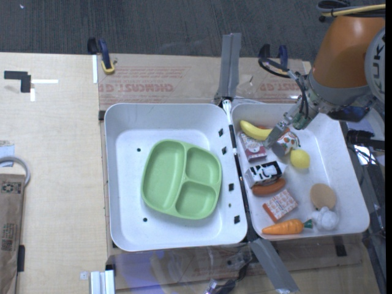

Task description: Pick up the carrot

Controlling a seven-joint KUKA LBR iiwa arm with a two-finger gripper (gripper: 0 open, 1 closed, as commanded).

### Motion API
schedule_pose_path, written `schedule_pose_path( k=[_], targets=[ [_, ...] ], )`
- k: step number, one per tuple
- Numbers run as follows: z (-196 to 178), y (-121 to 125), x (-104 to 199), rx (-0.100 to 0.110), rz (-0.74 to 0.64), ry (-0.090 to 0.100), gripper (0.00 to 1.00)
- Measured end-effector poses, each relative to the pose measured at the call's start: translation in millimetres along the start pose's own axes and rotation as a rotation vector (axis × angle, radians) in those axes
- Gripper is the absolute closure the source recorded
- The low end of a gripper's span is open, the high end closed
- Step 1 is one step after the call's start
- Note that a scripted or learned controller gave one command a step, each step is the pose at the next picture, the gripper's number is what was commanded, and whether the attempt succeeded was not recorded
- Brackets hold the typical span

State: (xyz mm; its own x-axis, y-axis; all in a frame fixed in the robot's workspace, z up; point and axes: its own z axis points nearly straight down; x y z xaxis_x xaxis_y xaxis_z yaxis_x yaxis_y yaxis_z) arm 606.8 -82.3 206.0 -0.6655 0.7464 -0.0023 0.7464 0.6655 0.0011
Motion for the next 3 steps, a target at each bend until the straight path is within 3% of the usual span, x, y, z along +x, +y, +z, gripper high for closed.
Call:
schedule_pose_path(
  k=[1,2,3],
  targets=[
    [-54,-63,41,0.003,0.379,0.002,0.0],
    [-42,-21,47,0.003,0.271,0.002,0.0],
    [3,-107,74,0.004,0.247,0.004,0.0]
  ],
)
